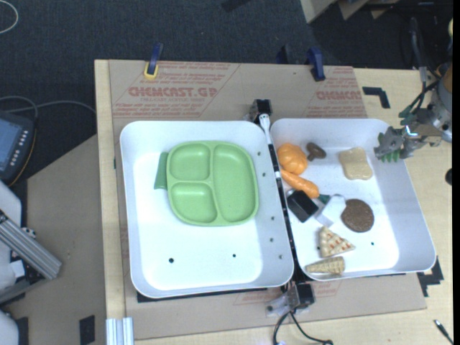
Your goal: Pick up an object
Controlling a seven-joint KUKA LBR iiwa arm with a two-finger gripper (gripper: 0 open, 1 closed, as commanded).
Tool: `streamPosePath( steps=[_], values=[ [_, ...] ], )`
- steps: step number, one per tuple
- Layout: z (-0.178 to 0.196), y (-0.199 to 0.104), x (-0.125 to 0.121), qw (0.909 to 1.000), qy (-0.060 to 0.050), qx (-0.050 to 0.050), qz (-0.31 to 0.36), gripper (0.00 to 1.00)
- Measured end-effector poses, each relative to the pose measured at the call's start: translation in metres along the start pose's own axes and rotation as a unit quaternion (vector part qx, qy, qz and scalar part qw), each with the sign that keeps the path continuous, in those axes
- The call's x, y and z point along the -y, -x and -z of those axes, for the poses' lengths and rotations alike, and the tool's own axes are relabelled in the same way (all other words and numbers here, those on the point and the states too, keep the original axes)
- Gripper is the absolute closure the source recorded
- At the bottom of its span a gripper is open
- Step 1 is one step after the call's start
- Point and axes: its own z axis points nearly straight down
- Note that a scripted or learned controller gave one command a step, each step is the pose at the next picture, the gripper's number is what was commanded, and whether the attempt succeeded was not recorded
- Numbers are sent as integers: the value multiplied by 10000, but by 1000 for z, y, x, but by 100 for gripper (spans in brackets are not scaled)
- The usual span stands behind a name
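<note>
My gripper [389, 150] hangs over the right bin's [417, 225] upper right rim. Cannot tell from here if it is parted or closed; nothing seen held.

Candidates all lie in the right bin: carrot [300, 183] and orange [292, 157] by the left wall, toast [356, 163] nearest me, brown cookie [357, 215], black block [302, 205], two wedges [330, 252] at the front.

Judgement: toy food, light and stiff. Toast sits flat, so take it across its narrow width. Orange is round and likely to slip. Carrot is crowded against the wall.

Left bin [136, 192] holds a green tray [213, 182].
</note>
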Motion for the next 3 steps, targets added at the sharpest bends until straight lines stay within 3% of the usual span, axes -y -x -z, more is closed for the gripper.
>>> streamPosePath(
  steps=[2, 3],
  values=[
    [0, -111, -4, 10000, -17, -17, 22, 100],
    [-8, -162, 6, 10000, -41, -27, 25, 100]
  ],
)
